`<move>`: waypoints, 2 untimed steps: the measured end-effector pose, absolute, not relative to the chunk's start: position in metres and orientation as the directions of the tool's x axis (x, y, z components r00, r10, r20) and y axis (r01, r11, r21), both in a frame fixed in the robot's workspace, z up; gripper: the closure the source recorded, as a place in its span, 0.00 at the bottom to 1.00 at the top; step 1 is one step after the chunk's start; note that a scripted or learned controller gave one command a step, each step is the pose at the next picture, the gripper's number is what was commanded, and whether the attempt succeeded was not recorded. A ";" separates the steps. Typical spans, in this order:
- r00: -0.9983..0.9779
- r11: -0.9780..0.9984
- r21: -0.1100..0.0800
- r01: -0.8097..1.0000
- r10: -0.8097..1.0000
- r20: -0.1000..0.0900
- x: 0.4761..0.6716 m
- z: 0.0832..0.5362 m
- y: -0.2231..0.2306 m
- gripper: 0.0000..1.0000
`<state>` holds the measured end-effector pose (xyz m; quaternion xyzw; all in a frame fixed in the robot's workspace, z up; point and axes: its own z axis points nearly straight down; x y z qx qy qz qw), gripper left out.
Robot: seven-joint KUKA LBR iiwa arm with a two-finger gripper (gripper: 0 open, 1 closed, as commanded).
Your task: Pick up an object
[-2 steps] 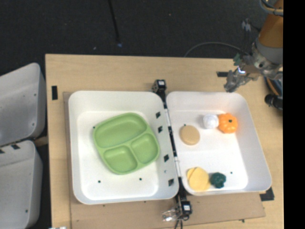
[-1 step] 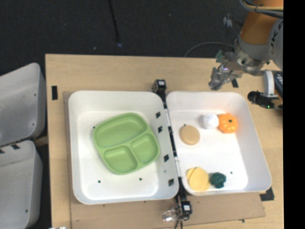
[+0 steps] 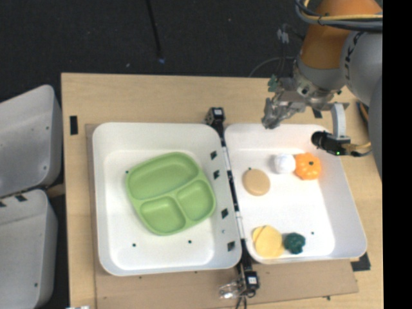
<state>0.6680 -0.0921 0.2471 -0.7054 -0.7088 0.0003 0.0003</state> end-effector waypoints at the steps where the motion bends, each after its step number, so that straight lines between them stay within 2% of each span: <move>1: -0.006 0.006 0.000 1.000 1.000 0.001 0.672 0.239 -0.037 1.00; 2: -0.006 0.006 -0.001 1.000 1.000 0.001 0.666 0.246 0.008 1.00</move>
